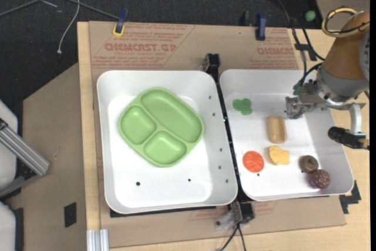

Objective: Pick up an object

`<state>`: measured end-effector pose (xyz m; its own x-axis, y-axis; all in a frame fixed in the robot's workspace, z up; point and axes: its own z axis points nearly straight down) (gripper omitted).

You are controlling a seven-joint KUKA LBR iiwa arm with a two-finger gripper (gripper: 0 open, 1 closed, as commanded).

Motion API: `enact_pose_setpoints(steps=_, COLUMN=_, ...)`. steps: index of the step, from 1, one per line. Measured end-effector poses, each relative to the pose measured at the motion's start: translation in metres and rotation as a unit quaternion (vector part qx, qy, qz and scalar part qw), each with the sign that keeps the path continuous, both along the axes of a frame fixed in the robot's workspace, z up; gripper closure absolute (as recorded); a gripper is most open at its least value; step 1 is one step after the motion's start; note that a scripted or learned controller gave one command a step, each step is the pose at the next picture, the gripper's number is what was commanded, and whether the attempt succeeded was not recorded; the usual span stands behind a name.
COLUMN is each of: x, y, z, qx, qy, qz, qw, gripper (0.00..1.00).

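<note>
The right bin [329,191] holds several small food toys: a green leafy piece [242,106], a tan bread roll [277,129], a red-orange tomato slice [253,161], a yellow cheese wedge [279,155], a brown doughnut [308,163] and a dark purple-brown ball [320,178]. My gripper [295,107] hangs over the upper right part of this bin, just above and to the right of the bread roll. Nothing shows between its fingers.
The left bin [117,185] carries a green three-compartment plate [161,126]. A black divider bar [220,109] runs between the bins. Blue clamps [121,22] [261,26] hold the cardboard at the back. Cables lie on the dark floor at the upper left.
</note>
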<state>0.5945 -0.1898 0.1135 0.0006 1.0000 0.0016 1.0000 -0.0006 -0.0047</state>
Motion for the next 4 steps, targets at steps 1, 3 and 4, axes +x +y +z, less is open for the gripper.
enact_pose_setpoints(steps=1, x=0.002, y=0.000, z=0.014, qx=-0.0004, qy=-0.003, qz=0.000, qw=1.0000, gripper=1.00)
enact_pose_setpoints(steps=3, x=-0.003, y=-0.003, z=0.105, qx=-0.0018, qy=-0.005, qz=0.001, qw=1.0000, gripper=1.00)
enact_pose_setpoints(steps=4, x=-0.001, y=-0.004, z=0.160, qx=-0.0020, qy=-0.006, qz=0.001, qw=1.0000, gripper=1.00)
